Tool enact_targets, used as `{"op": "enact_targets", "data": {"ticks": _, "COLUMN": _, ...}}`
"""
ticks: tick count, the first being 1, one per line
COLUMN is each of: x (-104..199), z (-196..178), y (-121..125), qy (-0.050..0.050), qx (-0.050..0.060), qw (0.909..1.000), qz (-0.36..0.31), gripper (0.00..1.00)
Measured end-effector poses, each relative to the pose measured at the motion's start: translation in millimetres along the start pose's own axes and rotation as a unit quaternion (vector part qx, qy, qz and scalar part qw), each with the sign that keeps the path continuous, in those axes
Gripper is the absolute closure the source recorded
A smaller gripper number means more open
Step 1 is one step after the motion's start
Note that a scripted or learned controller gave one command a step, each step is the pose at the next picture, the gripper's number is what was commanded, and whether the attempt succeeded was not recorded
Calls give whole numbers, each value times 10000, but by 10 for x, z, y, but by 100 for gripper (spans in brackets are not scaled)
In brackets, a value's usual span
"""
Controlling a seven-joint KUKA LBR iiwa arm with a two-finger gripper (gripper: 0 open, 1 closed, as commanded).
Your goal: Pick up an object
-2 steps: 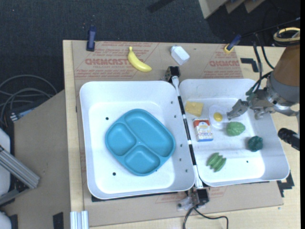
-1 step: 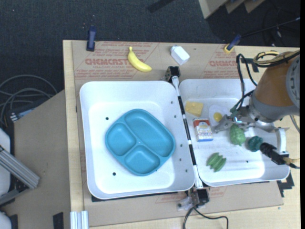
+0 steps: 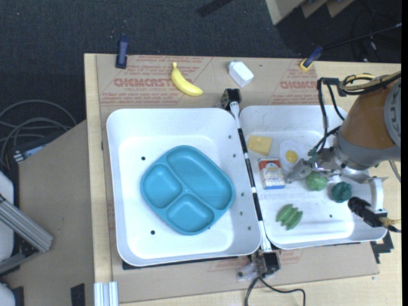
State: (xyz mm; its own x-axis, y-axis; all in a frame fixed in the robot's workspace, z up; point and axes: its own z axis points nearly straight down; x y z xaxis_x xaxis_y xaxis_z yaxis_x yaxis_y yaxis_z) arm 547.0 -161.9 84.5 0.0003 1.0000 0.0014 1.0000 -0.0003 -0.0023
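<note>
dark carpet surrounds the counter (image 3: 210, 81), a plywood-coloured top covered with printed cardboard, and grey cables lie coiled on the floor at the left.

seen from the single overhead camera, two shallow white bins sit side by side on the counter. the left bin (image 3: 127, 132) holds a blue divided plate (image 3: 186, 189), lying flat and turned at an angle near the middle. the right bin (image 3: 280, 238) holds several small things: a pale yellow block (image 3: 259, 145) near its upper left, a small yellow piece (image 3: 291, 155) just right of that, a red and white box (image 3: 273, 173) by the left wall, a ridged green piece (image 3: 289, 216) lower down, a green ball (image 3: 316, 182) and a darker teal ball (image 3: 340, 191) close beside it.

the grey arm (image 3: 373, 126) with its orange band reaches in from the right. its hand (image 3: 305, 169) hangs low over the right bin, the metal tips just left of the green ball and right of the red and white box. whether the hand is clenched or released cannot be told, and nothing can be seen between the tips.

behind the bins, a banana (image 3: 185, 82) and a small white block (image 3: 241, 73) rest on the cardboard.
</note>
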Motion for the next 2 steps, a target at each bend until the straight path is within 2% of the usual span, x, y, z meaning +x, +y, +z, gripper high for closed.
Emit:
{"op": "enact_targets", "data": {"ticks": 1, "x": -2, "z": -99, "y": 3, "qy": -5, "qx": -9, "qw": 10000, "qz": 4, "gripper": 100}}
{"op": "enact_targets", "data": {"ticks": 2, "x": 495, "z": -512, "y": -72, "qy": -6, "qx": -19, "qw": 10000, "qz": -9, "gripper": 100}}
